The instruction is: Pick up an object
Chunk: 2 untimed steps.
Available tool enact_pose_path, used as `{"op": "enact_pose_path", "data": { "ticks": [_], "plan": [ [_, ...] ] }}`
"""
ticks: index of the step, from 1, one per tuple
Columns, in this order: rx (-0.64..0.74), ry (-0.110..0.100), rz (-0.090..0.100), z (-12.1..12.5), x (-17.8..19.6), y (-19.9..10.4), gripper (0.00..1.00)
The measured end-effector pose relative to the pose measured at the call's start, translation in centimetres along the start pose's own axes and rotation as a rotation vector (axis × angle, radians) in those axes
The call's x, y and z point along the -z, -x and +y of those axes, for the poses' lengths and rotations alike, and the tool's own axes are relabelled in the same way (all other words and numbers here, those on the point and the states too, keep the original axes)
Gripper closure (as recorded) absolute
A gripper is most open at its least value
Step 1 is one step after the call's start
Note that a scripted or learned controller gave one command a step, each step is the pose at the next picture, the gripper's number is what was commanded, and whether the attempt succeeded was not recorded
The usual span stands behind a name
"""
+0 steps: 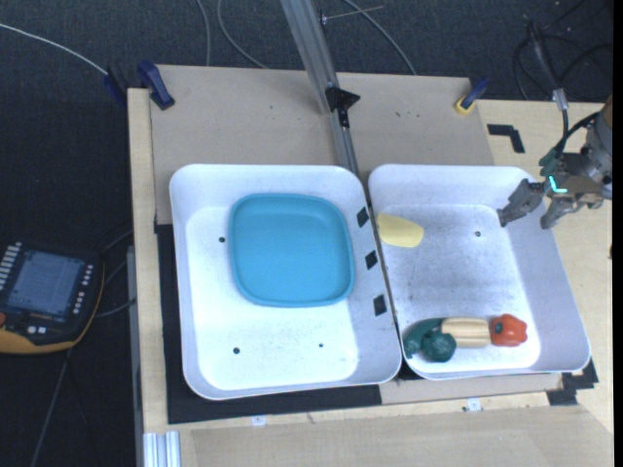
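Observation:
My gripper point(534, 209) hangs over the far right rim of the right bin point(545, 290), open, its two dark fingers spread with nothing between them. In that bin, a pale yellow object point(400, 231) lies at the far left side. Along the near wall lie a dark green object point(429, 342), a tan cylinder point(467, 332) and a red object point(507, 330), side by side. All of these are well apart from the gripper.
The left bin point(195, 348) holds a blue square plate point(291, 248). A metal pole point(310, 29) slants down between the bins at the back. Blue and yellow clamps point(156, 85) sit at the bench's far corners. A handheld pendant point(44, 293) lies on the floor at left.

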<state>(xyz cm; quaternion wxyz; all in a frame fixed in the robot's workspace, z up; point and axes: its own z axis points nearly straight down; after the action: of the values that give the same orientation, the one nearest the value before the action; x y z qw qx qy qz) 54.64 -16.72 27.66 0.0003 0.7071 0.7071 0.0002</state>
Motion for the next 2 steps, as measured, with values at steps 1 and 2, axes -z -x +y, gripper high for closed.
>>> {"op": "enact_pose_path", "data": {
  "ticks": [1, 2],
  "plan": [
    [0.0, 0.0, 0.0, 0.0, 0.0, 0.0, 0.0],
    [0.0, -0.005, 0.001, 0.7, -5.5, 0.6, 0.0]
  ]
}}
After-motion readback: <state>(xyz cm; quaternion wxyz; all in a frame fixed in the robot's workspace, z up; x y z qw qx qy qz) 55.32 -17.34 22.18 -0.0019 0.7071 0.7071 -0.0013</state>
